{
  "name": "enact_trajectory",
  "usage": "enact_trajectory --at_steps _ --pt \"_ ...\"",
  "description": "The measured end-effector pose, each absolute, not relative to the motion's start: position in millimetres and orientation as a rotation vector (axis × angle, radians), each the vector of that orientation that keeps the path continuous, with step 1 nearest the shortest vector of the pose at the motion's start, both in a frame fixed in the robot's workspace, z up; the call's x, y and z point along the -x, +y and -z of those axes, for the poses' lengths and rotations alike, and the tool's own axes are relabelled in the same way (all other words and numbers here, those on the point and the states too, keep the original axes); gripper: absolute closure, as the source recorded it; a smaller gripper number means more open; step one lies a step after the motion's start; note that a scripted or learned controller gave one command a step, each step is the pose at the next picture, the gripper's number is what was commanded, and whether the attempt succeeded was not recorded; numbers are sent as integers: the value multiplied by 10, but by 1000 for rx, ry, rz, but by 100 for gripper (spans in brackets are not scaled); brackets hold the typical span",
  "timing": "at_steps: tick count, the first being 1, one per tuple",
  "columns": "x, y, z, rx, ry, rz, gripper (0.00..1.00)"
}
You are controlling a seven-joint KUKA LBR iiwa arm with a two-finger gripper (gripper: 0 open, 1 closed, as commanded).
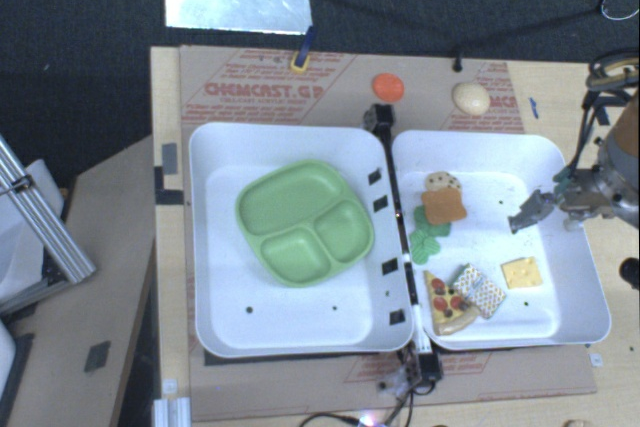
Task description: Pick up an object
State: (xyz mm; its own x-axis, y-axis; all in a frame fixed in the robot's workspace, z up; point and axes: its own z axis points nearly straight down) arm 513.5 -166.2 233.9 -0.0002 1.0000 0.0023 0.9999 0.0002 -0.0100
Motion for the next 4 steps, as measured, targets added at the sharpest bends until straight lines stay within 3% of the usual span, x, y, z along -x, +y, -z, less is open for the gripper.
enact_trajectory --at_steps 1,4 --pt "-5160 -1659 -2396 2219 -2226 1 0" --pt "-5296 -1617 -828 2218 -2221 -2 0"
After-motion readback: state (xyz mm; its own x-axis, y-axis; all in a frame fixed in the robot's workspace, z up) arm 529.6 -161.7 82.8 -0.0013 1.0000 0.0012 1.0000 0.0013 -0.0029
